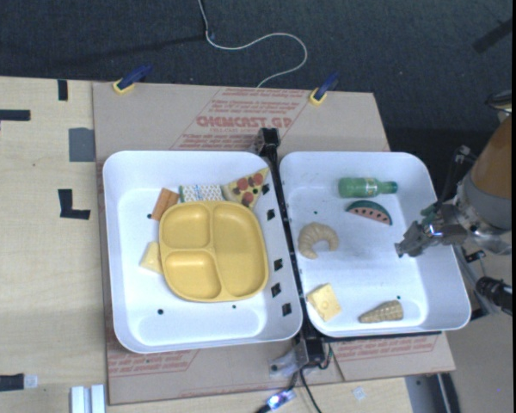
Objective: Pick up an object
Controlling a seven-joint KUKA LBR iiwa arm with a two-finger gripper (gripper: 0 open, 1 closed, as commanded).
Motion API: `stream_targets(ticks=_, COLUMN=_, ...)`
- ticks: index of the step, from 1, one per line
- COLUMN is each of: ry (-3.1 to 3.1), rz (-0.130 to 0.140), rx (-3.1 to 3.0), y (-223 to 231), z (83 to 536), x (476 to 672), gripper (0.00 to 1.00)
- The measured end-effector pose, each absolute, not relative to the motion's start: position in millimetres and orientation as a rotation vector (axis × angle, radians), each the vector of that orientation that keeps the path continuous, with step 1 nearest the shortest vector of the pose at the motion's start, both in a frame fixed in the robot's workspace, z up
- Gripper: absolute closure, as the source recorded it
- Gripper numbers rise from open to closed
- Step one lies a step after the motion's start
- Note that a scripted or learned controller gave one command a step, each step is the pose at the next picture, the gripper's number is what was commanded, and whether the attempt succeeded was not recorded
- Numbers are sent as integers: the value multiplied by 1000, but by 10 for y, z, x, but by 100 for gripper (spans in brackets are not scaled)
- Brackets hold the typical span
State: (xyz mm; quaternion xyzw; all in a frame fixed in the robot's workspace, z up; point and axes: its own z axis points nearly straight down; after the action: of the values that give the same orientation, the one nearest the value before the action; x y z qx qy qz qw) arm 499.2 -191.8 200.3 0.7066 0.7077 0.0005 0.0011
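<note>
Over the right bin's right wall: I see the grey two-finger gripper at the end of the arm, low over the bin's right side, its tips pointing left toward the bin's middle.
Gripper state: I cannot tell from my feed whether the tips are apart or together; nothing shows between them.
Arm: I see the grey wrist with its orange band coming in from the right edge.
Right white shallow bin: I count five things lying loose in it.
Green plastic bottle: it lies on its side near the bin's far wall.
Red watermelon slice with a green rind: it sits just beside the bottle on the near side, left of and farther back than the gripper.
Beige croissant toy: I place it left of centre in that bin, well apart from the gripper.
Yellow cheese wedge: near the front left corner.
Tan waffle cone: it lies on its side near the front wall, nearer the camera than the gripper.
Left white shallow bin: a yellow divided plastic plate takes up its middle.
Around the plate: I see a pizza slice toy at its far right edge, an orange flat piece at its far left, and a pale yellow wedge touching its left rim.
Under the bins: a brown printed cardboard sheet.
</note>
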Motion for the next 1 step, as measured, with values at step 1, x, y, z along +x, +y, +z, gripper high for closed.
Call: stream_targets(ticks=1, ry=2223, rz=1, rx=2219, y=-1911, z=2256, x=4998, gripper=100)
